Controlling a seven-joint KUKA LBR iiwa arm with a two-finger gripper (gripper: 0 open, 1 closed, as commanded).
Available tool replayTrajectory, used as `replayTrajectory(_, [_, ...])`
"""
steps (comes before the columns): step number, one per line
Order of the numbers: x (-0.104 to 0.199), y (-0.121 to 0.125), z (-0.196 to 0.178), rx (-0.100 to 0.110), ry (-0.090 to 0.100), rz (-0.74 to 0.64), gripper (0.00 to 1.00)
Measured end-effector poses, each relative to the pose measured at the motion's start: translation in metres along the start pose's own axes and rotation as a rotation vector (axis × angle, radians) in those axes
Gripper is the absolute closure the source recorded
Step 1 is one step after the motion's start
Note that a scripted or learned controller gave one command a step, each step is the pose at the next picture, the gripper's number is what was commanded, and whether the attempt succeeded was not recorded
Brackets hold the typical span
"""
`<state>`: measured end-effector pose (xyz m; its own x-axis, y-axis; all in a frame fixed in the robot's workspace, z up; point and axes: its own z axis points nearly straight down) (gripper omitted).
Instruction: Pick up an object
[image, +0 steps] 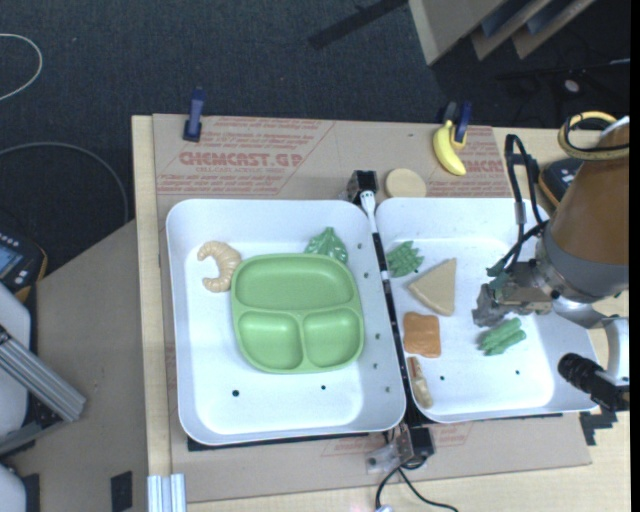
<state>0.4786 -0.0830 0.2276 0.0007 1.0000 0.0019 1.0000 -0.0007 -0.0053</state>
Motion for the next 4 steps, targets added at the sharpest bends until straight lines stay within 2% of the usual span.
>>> replayTrajectory(1, [0.049, 0.000, 0.039, 0.001, 0.001, -0.005, 1.00])
replayTrajectory(2, [0.130, 0.001, 0.011, -0.009, 0.001, -0.010, 1.00])
replayTrajectory(3, [0.164, 0.001, -0.183, -0.025, 0.004, -0.007, 1.00])
replayTrajectory(4, [0.163, 0.000, -0.190, -0.010, -0.002, -0.001, 1.00])
